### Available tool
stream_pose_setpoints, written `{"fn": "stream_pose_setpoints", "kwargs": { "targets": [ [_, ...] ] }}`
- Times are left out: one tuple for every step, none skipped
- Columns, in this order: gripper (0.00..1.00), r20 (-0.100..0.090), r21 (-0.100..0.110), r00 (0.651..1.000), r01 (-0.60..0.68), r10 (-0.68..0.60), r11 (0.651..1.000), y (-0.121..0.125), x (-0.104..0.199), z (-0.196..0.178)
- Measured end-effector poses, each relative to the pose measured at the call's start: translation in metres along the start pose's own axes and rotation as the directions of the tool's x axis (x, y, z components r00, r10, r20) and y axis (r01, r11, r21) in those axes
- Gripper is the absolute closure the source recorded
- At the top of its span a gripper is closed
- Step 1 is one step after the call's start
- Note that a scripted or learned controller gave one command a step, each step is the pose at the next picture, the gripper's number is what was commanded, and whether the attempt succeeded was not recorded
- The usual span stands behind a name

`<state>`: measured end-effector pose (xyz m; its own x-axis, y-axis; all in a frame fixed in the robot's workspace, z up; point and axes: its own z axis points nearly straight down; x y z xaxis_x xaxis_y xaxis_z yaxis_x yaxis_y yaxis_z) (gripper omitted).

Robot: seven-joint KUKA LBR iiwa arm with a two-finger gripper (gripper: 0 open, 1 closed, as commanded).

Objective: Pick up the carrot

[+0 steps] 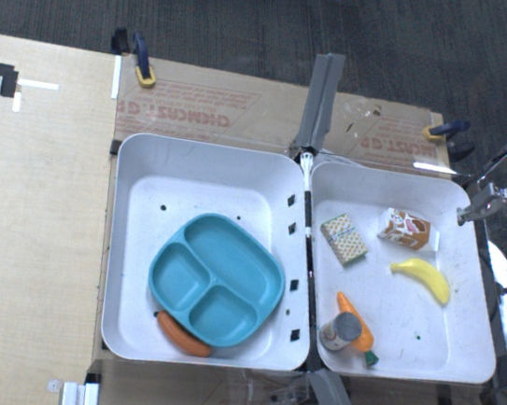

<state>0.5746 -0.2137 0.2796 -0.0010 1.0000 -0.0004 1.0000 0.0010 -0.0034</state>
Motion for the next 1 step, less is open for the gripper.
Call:
{"fn": "stream_pose_setpoints", "kwargs": {
  "targets": [
    [1.0,0.002,0.001,1.0,0.003,-0.003,1.0,0.0006,-0.0002,-0.0082]
  ]
}}
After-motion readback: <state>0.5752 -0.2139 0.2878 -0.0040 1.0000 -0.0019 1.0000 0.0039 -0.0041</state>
